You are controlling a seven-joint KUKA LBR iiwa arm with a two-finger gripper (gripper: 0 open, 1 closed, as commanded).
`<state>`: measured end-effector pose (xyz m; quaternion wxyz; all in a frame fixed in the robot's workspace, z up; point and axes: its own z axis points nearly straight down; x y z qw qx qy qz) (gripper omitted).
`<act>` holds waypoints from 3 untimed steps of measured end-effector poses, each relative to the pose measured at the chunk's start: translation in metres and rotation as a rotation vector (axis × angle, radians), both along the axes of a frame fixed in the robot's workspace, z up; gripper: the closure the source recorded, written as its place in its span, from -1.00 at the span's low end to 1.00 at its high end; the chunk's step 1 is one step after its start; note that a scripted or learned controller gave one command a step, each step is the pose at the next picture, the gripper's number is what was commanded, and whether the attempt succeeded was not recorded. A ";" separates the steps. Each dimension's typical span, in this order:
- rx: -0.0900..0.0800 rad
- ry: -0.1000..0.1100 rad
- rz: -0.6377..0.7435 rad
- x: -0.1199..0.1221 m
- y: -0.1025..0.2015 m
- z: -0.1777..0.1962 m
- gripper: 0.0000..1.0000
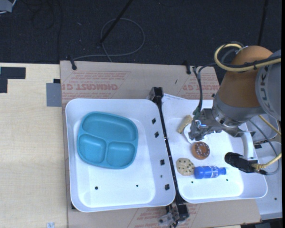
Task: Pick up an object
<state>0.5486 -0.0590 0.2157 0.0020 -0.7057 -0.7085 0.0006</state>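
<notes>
My gripper (196, 131) hangs over the upper middle of the right bin (228, 194), with the orange-banded wrist behind it to the right. A tan, stick-like piece (184, 124) lies just left of the gripper. Directly below the gripper sits a round brown donut-like object (200, 150). Lower still lie a pale speckled cookie (184, 166) and a blue bottle (209, 172) on its side. Nothing is visibly held.
The left bin (85, 189) holds a blue three-compartment plate (107, 139). A black divider (164, 148) runs between the two bins. Cardboard lies under the bins, and a wooden bench top extends to the left.
</notes>
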 end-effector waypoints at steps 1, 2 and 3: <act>-0.001 0.000 -0.001 0.009 0.049 -0.007 1.00; -0.001 0.000 0.000 0.016 0.098 -0.008 1.00; 0.000 -0.001 0.000 0.026 0.148 0.000 1.00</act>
